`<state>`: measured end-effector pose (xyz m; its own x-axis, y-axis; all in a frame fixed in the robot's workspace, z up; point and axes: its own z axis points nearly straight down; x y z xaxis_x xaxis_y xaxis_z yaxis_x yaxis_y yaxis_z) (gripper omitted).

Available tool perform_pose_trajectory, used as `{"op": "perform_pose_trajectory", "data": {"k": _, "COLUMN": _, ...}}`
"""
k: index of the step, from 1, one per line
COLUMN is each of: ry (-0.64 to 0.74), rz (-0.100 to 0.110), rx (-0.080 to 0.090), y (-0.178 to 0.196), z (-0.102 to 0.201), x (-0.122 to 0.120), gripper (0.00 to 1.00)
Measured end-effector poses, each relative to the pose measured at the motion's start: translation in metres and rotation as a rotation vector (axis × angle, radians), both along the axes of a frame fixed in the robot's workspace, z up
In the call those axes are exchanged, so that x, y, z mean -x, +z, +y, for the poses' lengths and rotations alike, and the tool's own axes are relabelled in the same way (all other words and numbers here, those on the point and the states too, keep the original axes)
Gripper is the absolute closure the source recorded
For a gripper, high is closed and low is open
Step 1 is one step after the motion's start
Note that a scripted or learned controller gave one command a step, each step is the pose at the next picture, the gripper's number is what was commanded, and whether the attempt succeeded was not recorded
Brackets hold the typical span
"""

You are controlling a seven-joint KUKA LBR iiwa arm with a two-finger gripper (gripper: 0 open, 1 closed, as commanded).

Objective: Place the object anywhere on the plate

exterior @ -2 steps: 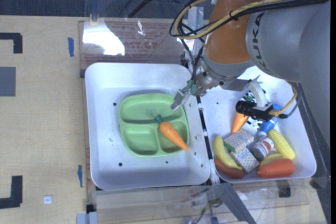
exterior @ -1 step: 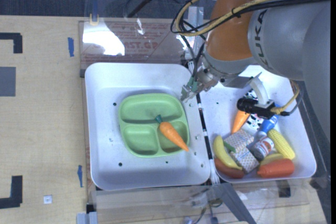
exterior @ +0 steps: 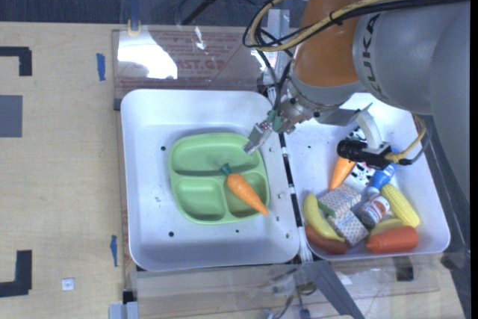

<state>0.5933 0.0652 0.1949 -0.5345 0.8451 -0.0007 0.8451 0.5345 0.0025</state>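
Two white bins sit side by side on the tabletop (exterior: pixel 60 160). In the left bin (exterior: pixel 142 235) lies a green plate (exterior: pixel 196 183) with three compartments, and a toy carrot (exterior: pixel 246 192) rests on it, its orange body across the lower right compartment and its green top near the divider ridges. It looks settled on the plate, so the task seems essentially met.

The gripper (exterior: pixel 258 137) hangs just above the plate's upper right rim, apart from the carrot. Whether its jaws are apart or together I cannot tell, as they are small and blurred against the bin.

The right bin (exterior: pixel 437 224) holds a heap: a banana (exterior: pixel 315 214), a corn cob (exterior: pixel 401 207), a second carrot (exterior: pixel 340 172), a red pepper (exterior: pixel 392 239) and other small items.

The risk from here, as I judge it, is disturbance. A low sweep of the arm could clip the plate's rim and shift it, or nudge the carrot, whose tip sits close to the plate's right edge, off into the bin. Its round shape would let it roll easily.
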Motion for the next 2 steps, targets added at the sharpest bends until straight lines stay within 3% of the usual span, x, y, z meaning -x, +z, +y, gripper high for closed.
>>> {"op": "perform_pose_trajectory", "data": {"k": 1, "ry": 0.0, "rz": -0.004, "rx": 0.0, "y": 0.0103, "z": 0.0, "x": -0.0012, "gripper": 1.0}}
{"op": "perform_pose_trajectory", "data": {"k": 2, "ry": 0.0, "rz": -0.004, "rx": 0.0, "y": 0.0102, "z": 0.0, "x": -0.0011, "gripper": 0.0}}
